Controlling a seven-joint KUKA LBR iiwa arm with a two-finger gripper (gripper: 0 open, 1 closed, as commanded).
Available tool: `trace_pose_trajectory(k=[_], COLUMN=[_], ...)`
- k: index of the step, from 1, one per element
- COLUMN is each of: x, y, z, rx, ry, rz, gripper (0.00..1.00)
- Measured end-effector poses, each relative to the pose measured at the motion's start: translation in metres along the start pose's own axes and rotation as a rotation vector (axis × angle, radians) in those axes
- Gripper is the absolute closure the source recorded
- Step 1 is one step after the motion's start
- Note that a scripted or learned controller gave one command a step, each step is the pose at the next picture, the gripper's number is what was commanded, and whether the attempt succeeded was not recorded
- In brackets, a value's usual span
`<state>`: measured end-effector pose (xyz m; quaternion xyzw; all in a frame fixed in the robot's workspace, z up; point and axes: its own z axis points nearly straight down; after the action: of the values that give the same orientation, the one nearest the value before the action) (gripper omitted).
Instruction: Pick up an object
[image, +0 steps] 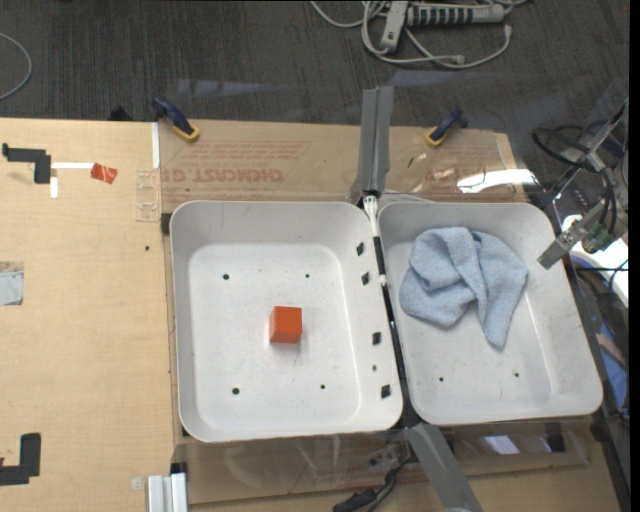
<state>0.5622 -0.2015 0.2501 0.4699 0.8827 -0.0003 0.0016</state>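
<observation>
Orange block (286, 325) sits alone in left bin (200, 400); claw (560, 248) state indeterminate; crumpled towel (465, 282) risks a slipped, partial pinch.

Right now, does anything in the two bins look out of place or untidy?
Only the cloth stands out: it lies crumpled in a heap in the right bin, bunched toward the far left part instead of flat. The orange block sits squarely near the middle of the left bin. Nothing looks spilled or broken.
</observation>
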Motion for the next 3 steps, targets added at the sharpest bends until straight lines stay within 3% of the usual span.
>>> trace_pose_trajectory(k=[1, 2, 3], x=[-0.038, -0.003, -0.041], y=[0.02, 0.027, 0.024], z=[0.018, 0.042, 0.02], rx=[0.0, 0.001, -0.002], ry=[-0.001, 0.002, -0.002], rz=[-0.205, -0.04, -0.351], gripper=[1.0, 1.0, 1.0])
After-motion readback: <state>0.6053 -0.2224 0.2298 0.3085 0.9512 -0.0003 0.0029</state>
